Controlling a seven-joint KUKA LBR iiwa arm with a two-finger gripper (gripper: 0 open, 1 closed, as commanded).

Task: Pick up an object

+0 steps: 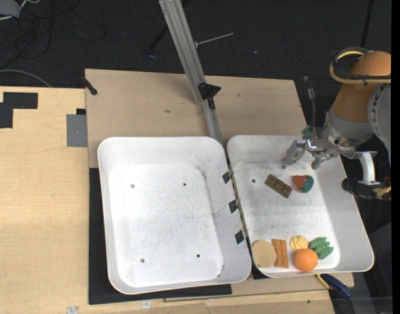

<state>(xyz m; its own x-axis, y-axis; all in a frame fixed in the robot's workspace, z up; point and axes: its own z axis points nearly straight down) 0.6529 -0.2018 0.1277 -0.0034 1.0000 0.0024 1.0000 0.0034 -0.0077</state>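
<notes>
My gripper [304, 161] hangs over the back of the right bin [265, 150], its fingers spread open with nothing between them. Just below it lies a small red and teal object [304, 182], with a brown flat block [277, 186] to its left. At the bin's front edge sit a tan round piece [264, 253], an orange-brown slab [280, 253], a small yellow item [298, 242], an orange ball [306, 260] and a green leafy toy [321, 247].
The left bin [121, 156] stands beside the right one, joined by black clips [232, 205]. A slanted metal rail [190, 61] rises behind the bins. The arm's orange band [371, 64] shows at the right.
</notes>
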